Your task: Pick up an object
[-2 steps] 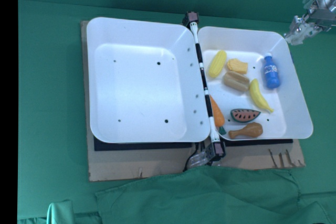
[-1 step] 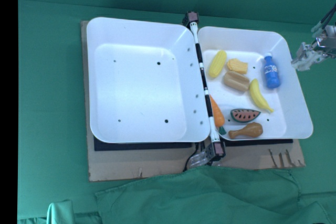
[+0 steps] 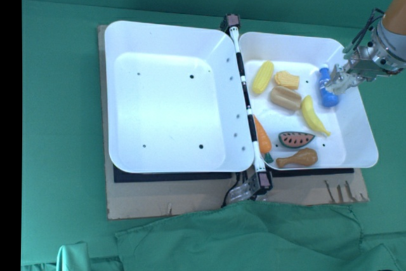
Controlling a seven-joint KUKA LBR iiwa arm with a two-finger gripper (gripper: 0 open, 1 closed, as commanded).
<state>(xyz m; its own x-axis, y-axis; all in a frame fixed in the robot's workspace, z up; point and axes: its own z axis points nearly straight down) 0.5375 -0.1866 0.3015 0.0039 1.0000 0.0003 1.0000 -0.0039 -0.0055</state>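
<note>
**Closing in on the blue toy**

Hovering at the right of the frame, the gripper (image 3: 334, 82) is sitting right over a blue toy (image 3: 327, 93) in the right bin (image 3: 355, 136). Its fingers are reaching down beside the toy's white top, but whether they are spread or pinched I cannot tell; the toy is not clearly between them, so no grasp is showing.

Lying just left of the toy is a banana (image 3: 314, 115), with a bun (image 3: 285, 99) and a yellow chip (image 3: 287, 79) beyond it. A corn cob (image 3: 262, 77) is resting toward the bin's upper left. Lower down, a watermelon slice (image 3: 296, 139) and a drumstick (image 3: 297, 158) are lying near the bottom edge, and a carrot (image 3: 262, 136) is leaning against the divider. The left bin (image 3: 127, 41) is occupying the middle of the frame.

Judging the step, the arm is lining up a pick on the blue toy. Doing it well is probably meaning centring over the toy's body, descending straight, keeping the fingers off the banana and the bin's right wall, and closing fully before lifting slowly.
</note>
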